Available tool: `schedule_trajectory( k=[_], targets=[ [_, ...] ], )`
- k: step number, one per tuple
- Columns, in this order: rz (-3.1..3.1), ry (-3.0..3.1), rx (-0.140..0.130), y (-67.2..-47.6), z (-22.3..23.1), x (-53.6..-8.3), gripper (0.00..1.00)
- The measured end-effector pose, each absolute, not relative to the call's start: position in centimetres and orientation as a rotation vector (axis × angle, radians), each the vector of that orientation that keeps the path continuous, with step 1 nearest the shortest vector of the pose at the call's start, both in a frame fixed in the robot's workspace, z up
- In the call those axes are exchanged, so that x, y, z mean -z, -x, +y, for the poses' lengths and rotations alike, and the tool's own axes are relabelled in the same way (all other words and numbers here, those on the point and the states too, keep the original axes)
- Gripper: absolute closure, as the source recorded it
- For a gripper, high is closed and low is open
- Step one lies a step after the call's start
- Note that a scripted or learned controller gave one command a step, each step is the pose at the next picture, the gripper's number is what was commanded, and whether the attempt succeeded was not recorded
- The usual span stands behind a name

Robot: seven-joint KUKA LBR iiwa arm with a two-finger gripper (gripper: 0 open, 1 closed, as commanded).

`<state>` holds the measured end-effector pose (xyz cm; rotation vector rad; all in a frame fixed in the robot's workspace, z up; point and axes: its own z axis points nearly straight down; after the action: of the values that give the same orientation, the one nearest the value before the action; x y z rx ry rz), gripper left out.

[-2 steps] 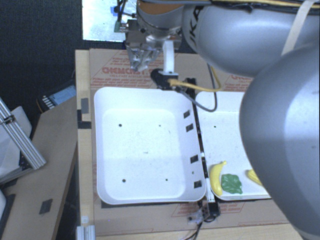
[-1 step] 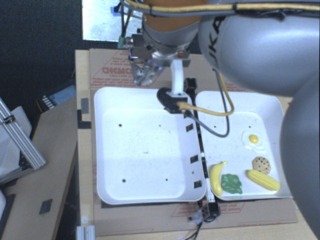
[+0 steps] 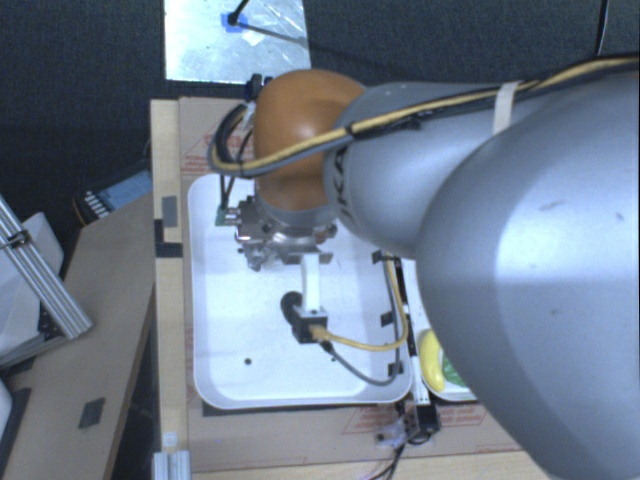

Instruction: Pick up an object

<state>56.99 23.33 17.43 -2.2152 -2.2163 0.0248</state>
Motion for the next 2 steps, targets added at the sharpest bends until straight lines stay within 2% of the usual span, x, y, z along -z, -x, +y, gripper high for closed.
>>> schedule_trajectory(
  k=[1, 2],
  targets=[
    [-2.22, 2.223, -0.003, -62.9, 23.3, -11.3, 1.0],
    [-2.213, 2.228, -0.011, -59.4, 15.1, -8.2, 1.0]
  ],
)
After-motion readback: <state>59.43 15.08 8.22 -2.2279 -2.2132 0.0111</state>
